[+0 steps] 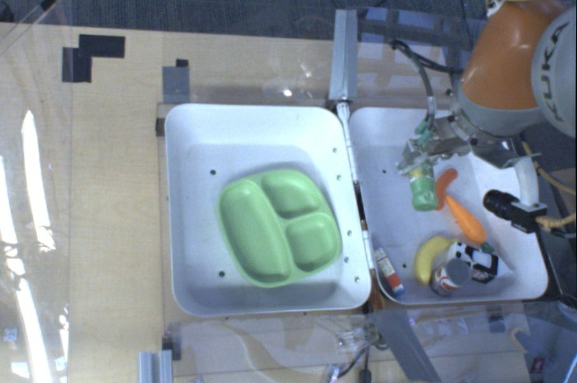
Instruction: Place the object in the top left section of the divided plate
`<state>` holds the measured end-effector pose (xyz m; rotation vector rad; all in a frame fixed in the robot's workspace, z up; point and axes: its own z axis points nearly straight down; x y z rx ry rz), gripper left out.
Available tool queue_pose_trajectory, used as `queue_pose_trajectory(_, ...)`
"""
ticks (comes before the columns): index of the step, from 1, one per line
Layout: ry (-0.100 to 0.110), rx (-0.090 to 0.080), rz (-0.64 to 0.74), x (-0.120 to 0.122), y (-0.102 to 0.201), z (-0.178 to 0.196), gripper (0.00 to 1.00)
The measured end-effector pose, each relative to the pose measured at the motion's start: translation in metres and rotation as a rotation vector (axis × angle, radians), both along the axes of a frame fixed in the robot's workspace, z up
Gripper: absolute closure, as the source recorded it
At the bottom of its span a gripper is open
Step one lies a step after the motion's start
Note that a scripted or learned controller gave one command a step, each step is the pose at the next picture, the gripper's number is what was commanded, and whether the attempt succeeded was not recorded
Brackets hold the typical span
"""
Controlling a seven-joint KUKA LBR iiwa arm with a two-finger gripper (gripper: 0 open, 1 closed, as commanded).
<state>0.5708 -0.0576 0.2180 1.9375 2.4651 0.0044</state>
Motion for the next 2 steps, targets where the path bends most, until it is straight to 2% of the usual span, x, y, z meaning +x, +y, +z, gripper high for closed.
queue_pose_trajectory(1, 0.003, 0.002, 0.039, -0.027, 0.074, -0.033, 1.0)
queue_pose_trajectory(2, 0.002, 0.002, 0.19, -0.018, 0.159, -0.033, 1.0)
